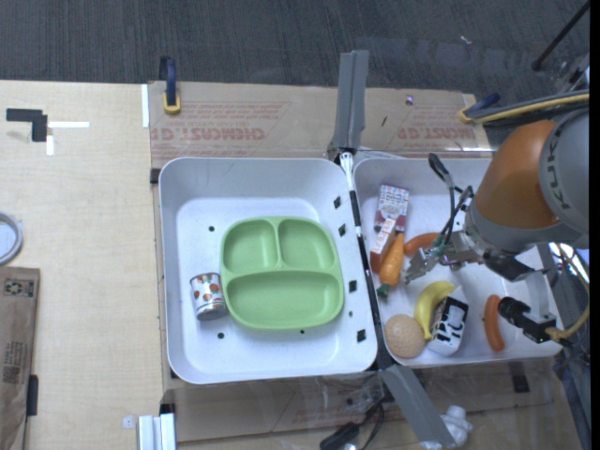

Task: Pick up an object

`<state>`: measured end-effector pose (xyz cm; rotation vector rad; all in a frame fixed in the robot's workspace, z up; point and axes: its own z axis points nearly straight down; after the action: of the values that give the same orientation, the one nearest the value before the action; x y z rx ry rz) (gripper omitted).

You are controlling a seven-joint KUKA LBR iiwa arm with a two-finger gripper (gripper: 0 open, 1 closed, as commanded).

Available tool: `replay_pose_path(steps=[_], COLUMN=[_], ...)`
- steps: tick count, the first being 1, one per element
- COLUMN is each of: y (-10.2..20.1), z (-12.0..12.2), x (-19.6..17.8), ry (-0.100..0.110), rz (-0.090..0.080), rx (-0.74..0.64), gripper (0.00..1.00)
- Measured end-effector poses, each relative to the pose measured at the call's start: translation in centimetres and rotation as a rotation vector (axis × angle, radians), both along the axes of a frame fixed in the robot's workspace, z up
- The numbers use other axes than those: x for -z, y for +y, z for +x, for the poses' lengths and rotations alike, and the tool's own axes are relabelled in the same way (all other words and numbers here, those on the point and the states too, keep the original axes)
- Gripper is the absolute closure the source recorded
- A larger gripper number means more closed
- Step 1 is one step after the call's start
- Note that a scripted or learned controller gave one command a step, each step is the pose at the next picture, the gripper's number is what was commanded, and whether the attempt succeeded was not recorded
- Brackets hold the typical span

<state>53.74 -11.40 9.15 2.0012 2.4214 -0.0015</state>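
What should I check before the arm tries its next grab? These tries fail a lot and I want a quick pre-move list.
1. Gripper over the right bin, near the carrot: ok.
2. Nothing seen held between the fingers: ok.
3. Whether the fingers are open wide enough for a grab: cannot tell.
4. Target stands apart from its neighbours: not ok; the carrot touches the snack packet, and the banana lies against the white-and-black item.
5. Left bin with the green plate and small cup out of the arm's path: ok.
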Motion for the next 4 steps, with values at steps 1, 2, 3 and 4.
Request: replay_pose_path(steps=[1, 2, 3, 4], y=[0.5, 0.4, 5.0, 5.0], z=[-6.0, -6.0, -1.2, -1.2], x=[0.0, -0.8, -10.0, -10.0], ry=[0.001, 0.0, 0.0, 0.001], rz=[0.001, 0.001, 0.0, 0.0], rx=[-0.107, -0.103, -0.126, -0.126], gripper=[0.0, 1.0, 1.0, 0.0])
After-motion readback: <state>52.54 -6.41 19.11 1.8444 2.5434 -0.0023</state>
